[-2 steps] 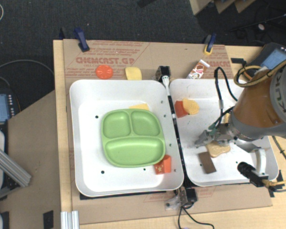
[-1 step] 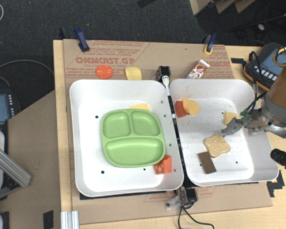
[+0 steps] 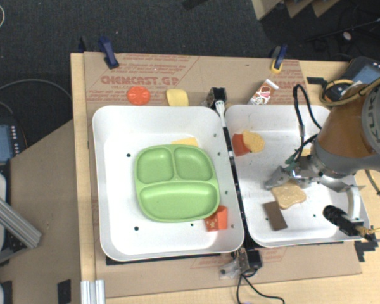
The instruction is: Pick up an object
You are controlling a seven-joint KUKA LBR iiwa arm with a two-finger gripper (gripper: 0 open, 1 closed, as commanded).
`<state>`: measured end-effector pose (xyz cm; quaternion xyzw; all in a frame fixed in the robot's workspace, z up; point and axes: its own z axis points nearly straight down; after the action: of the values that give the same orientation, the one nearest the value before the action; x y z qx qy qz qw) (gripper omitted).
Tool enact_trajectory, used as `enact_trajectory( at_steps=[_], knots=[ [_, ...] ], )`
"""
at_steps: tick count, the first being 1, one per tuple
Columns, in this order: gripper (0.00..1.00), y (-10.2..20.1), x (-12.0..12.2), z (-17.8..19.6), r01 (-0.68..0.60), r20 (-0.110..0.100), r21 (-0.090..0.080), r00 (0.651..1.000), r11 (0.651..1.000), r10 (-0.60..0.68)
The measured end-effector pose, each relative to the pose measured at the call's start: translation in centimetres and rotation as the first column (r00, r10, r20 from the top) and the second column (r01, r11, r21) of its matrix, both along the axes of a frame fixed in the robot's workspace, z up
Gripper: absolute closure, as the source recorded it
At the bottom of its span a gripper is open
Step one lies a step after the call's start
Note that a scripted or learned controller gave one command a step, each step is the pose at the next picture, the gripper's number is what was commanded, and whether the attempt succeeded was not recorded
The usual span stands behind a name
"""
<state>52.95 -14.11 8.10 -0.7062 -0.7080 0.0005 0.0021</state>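
Camera view: claw (image 3: 280, 181) grip unclear, over toast (image 3: 289, 196) in rt bin (image 3: 266, 116); green tray (image 3: 176, 183) in lft bin (image 3: 111, 170).

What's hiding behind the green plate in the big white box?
A pale yellow piece peeks out at the far edge of the green plate in the left bin. The plate hides its lower part, so its full shape cannot be told.

Even overhead light, mildly soft focus
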Motion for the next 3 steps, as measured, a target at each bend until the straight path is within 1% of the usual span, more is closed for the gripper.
enact_trajectory(
  at_steps=[1,2,3],
  knots=[
    [0.00,-7.9,4.2,0.4,0.001,-0.001,0.011,1.000,1.000,-0.001],
    [0.00,-7.6,11.4,0.3,-0.004,0.005,0.007,1.000,1.000,0.004],
    [0.00,1.6,5.4,1.5,-0.004,0.001,0.003,1.000,1.000,0.004]
  ],
)
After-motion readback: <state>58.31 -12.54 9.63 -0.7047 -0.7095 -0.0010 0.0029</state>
